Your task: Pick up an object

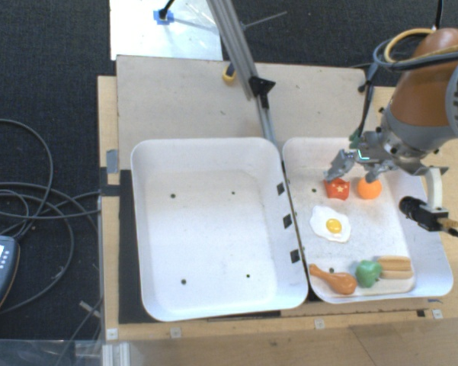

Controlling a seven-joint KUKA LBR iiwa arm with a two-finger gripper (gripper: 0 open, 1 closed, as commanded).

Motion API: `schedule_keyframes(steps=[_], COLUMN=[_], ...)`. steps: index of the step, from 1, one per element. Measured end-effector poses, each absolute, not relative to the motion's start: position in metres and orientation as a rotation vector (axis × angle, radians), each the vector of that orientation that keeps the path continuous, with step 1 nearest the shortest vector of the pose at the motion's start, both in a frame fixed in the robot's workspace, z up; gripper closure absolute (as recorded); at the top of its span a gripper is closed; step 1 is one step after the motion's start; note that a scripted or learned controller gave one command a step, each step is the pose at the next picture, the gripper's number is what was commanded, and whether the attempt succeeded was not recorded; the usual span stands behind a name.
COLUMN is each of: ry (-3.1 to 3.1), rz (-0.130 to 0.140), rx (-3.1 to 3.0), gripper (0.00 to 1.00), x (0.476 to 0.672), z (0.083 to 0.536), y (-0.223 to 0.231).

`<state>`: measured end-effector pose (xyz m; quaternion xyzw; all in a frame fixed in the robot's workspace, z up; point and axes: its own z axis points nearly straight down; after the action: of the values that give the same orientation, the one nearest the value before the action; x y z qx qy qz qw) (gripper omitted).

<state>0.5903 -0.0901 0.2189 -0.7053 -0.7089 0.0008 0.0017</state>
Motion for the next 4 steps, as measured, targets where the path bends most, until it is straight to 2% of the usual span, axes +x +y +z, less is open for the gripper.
schedule_keyframes(steps=[1,2,3,4], ry=[-2.226,-2.222,-2.219,-2.22], rz=[-0.002,0.002,0.005,0.002], rx=[-2.218,-2.219,-2.219,-2.219], gripper=[0.0,0.0,0.0,0.0], x=[0.591,0.596,0.589,0.588], z=[0.221,0.179,0.12,0.089], y=[-0.09,-0.089,-0.094,-0.094])
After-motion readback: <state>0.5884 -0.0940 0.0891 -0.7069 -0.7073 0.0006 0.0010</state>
